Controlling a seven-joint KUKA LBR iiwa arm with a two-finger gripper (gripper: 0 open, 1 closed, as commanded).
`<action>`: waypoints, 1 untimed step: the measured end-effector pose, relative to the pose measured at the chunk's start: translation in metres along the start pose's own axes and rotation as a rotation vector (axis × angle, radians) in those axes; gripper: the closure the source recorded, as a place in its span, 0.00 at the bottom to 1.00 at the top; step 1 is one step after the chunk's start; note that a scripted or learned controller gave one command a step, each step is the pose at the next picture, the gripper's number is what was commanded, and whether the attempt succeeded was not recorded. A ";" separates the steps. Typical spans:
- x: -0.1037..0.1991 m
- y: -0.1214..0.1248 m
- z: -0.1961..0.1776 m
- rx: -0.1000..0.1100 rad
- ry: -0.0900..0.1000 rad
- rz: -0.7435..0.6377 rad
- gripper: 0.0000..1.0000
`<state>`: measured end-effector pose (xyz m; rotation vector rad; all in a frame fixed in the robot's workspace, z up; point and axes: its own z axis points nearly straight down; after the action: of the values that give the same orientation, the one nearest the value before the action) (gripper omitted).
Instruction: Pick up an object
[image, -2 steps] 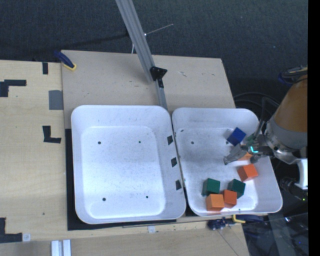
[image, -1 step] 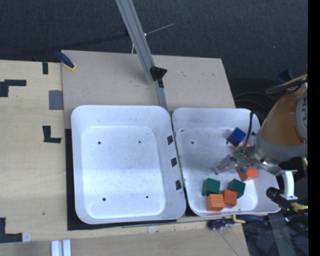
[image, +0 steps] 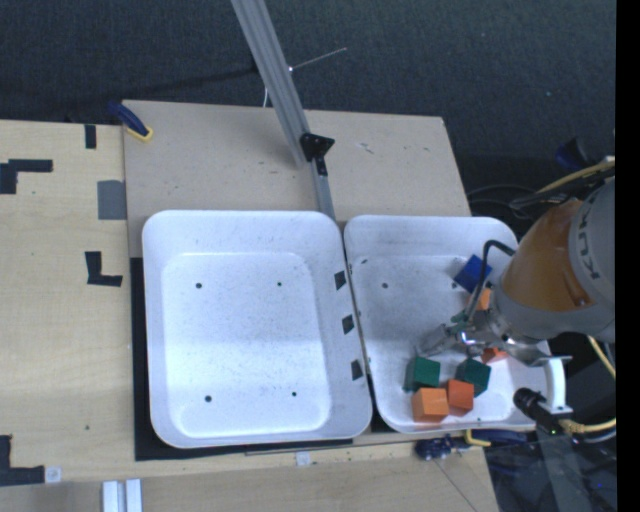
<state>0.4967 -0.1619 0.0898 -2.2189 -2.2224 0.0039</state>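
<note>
Right bin (image: 400, 240) holds all the blocks, clustered in its near-right corner; two green blocks (image: 423, 373) and (image: 474, 375) sit side by side, two orange blocks (image: 431, 403) and (image: 461, 395) touching just in front of them, close to the near rim; all blocky, no clear long axis; a blue block (image: 470, 272) lies tilted farther back, corner pointing toward the far-right wall; gripper (image: 462, 335) hangs low over the cluster, just behind the green blocks; can't tell if jaws are spread or closed, nothing visibly between them; arm (image: 548, 280) covers the right wall; right bin's left half bare; left bin (image: 160, 240) offers open room.
</note>
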 end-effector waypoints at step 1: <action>0.001 0.000 -0.011 0.002 0.003 -0.001 1.00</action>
<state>0.4966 -0.1610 0.1009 -2.2153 -2.2211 0.0024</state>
